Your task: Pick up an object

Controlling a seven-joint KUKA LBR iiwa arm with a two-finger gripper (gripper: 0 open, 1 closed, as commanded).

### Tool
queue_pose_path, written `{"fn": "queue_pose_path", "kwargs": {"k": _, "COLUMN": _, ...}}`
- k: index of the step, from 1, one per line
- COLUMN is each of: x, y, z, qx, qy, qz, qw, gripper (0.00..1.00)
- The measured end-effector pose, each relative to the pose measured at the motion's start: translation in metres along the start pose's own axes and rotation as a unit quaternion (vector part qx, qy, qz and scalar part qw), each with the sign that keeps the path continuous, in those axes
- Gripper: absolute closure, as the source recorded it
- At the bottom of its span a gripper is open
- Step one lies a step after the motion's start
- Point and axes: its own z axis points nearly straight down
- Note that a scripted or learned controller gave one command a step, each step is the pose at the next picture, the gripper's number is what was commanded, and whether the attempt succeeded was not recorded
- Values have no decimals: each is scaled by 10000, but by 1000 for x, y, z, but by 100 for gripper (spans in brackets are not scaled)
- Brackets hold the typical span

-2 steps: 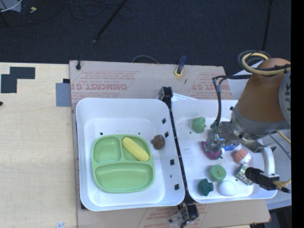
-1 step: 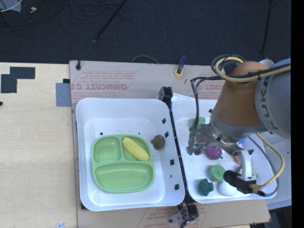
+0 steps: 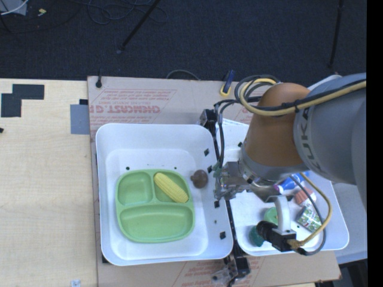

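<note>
While my arm [image 3: 299,136] hangs over the seam between the two bins, my gripper [image 3: 224,184] sits low at the right bin's [image 3: 338,235] left wall; whether it is released or clenched I cannot tell. Candidates: corn [image 3: 172,187] in the green tray [image 3: 155,220], left bin [image 3: 149,139]; a brown ball [image 3: 199,178] just beside the tray; a teal piece [image 3: 257,237] and small packets [image 3: 305,211] in the right bin. Step, as I judge it: approach, nothing lifted. Next: settle over one item, descend, close.
</note>
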Motion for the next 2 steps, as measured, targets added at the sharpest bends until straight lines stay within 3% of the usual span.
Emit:
{"fn": "queue_pose_path", "kwargs": {"k": 1, "x": 39, "y": 11, "z": -12, "qx": -10, "qy": -6, "qz": 6, "qw": 10000, "gripper": 100}}
{"fn": "queue_pose_path", "kwargs": {"k": 2, "x": 36, "y": 10, "z": -17, "qx": -7, "qy": -8, "qz": 12, "qw": 10000, "gripper": 100}}
